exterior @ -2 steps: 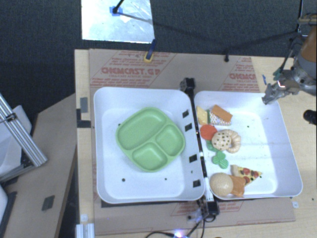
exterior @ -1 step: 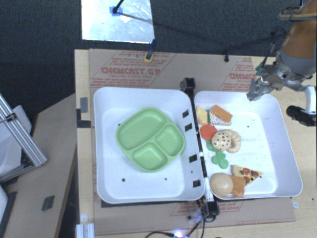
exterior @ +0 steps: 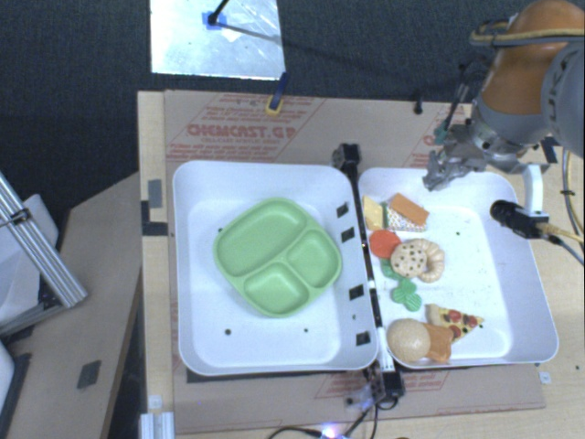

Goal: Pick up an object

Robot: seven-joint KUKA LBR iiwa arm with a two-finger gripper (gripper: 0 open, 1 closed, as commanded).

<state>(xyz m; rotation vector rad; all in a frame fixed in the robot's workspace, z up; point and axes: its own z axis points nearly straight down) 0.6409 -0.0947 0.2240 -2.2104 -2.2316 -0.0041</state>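
Bun (exterior: pixel 409 338) partly hides an orange piece (exterior: pixel 440 342); fingers (exterior: pixel 442 174) indistinct.

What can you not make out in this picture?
- Gripper: small and blurred in the camera view; whether it is open or shut cannot be told.
- Arm: cut off by the right edge.
- Bun: its right side is hidden by an orange piece.
- Yellow piece: partly covered by the sandwich.

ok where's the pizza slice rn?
The pizza slice lies in the right bin, near its front edge, just right of the bread roll and below the green toy piece.
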